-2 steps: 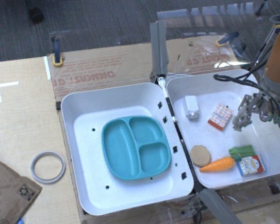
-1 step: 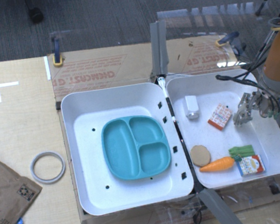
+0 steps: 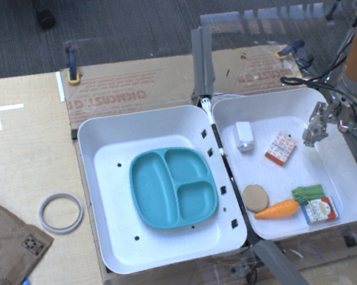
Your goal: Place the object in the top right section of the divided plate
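A teal divided plate (image 3: pixel 172 187) lies in the left white bin (image 3: pixel 111 201), with one long section on its left and two smaller ones on its right. The right bin (image 3: pixel 342 167) holds a white block (image 3: pixel 244 134), an orange-red packet (image 3: pixel 280 149), a tan round cookie (image 3: pixel 255 197), a toy carrot (image 3: pixel 284 207) with a green top, and a small colourful box (image 3: pixel 319 210). My gripper (image 3: pixel 312 132) hangs over the right bin's far right side, to the right of the packet, fingers pointing down-left. Nothing shows between them.
A roll of tape (image 3: pixel 60 212) and a brown cardboard box (image 3: pixel 5 250) lie on the wooden bench to the left. Cardboard sheets (image 3: pixel 137 85) sit behind the bins. Cables (image 3: pixel 317 68) run near the arm at the right.
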You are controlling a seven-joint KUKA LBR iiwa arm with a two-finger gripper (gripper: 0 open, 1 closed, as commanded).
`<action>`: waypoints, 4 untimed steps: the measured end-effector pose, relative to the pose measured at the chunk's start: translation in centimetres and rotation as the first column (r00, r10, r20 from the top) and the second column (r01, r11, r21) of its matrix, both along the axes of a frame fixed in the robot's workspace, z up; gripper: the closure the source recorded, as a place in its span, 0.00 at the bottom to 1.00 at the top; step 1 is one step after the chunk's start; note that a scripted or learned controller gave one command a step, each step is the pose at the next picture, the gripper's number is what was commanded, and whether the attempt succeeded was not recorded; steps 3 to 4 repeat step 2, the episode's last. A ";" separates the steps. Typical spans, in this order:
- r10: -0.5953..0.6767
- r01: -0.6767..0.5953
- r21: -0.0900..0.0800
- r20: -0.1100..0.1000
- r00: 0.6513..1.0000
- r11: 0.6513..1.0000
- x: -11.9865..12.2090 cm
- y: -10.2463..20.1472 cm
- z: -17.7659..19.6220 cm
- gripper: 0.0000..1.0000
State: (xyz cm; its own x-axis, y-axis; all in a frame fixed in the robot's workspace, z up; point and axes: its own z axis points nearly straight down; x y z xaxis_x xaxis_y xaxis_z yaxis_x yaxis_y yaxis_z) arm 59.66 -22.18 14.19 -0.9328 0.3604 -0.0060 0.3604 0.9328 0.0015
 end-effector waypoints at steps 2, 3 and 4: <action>0.095 -0.095 -0.001 -0.001 0.995 0.995 -4.0 0.1 -1.3 1.00; 0.095 -0.095 -0.001 -0.001 0.995 0.995 -4.0 0.1 -1.3 1.00; 0.095 -0.095 -0.001 -0.001 0.995 0.995 -4.0 0.1 -1.3 1.00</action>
